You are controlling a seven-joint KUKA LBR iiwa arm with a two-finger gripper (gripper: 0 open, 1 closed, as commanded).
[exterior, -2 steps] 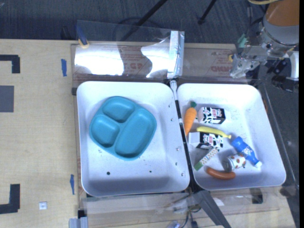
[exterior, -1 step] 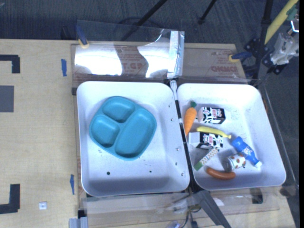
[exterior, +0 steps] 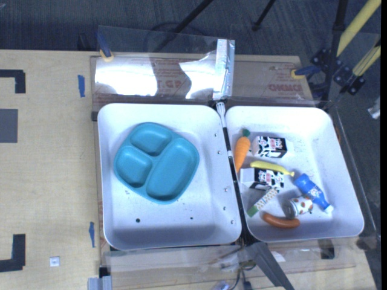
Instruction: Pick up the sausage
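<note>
A: Why is the left bin so bare?

B: It bears a blue divided plate, likely the drop-off side. The right bin keeps the toys bunched: carrot, banana, blue bottle.

A: The sausage?

B: Flat near that bin's front edge, just beside a small can, its front side free for reaching.

A: The claw?

B: Released or clenched, I cannot tell.

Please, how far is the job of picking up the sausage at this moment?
Nothing looks done yet: the sausage lies flat on the floor of the right bin, near its front edge, beside the can. Nothing is in hand. All is left: reach in, grasp the sausage and lift it out from among the other toys.
</note>
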